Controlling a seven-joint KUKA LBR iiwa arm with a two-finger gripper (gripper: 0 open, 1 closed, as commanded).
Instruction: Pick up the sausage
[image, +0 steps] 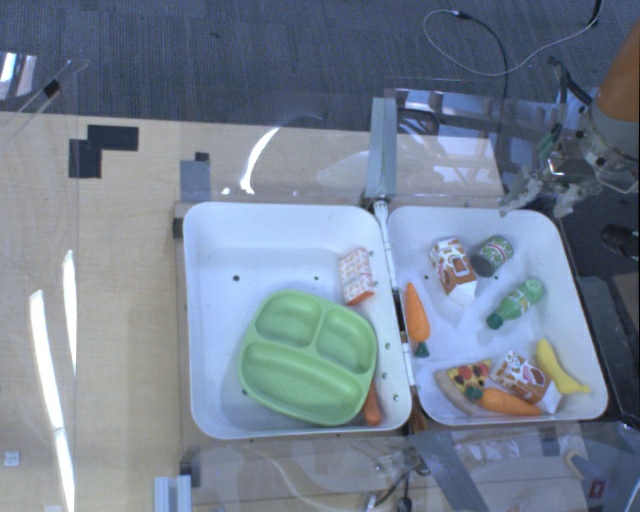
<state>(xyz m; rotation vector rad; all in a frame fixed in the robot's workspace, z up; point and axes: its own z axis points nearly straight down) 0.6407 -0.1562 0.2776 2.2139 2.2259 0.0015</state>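
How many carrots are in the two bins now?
2 clearly seen: one carrot lies by the divider, in the right bin; another carrot lies by the pizza slice. An orange end under the green plate may be something else.

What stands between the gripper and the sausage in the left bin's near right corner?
Nothing covers the sausage from above, but the green plate crowds its left side, perhaps overlapping it. The gripper hangs over the far edge of the right bin.

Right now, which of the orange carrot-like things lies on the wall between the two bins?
The carrot with the green tip, lying lengthwise along the divider. The others lie beside the green plate and beside the pizza slice.
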